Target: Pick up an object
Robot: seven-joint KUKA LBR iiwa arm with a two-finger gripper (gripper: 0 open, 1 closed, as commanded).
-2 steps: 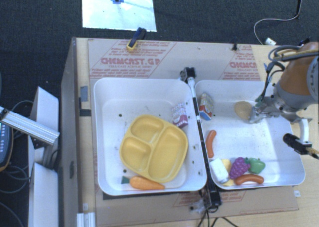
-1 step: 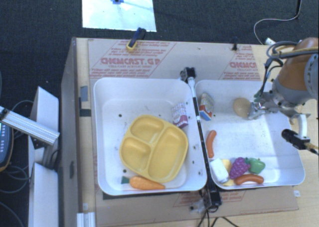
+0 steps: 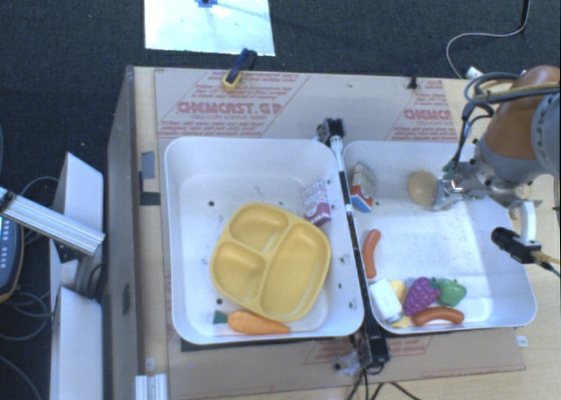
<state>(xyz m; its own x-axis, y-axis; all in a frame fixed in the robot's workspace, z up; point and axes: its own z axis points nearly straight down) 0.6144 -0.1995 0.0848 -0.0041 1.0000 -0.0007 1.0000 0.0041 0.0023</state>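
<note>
Worktop w/ two white bins: end effector [image 3: 445,189], grip state can't tell, sits just beside round tan ball [image 3: 422,188] in right bin [image 3: 517,302], approach step; next needs centring over ball, then closing.

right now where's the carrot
The carrot lies in the left bin, at its near edge, just below the yellow divided plate.

The bench [image 3: 263,100] fills the middle of the frame. Two white bins, the left bin [image 3: 188,214] and the right bin [image 3: 491,249], sit directly on it, side by side.
</note>
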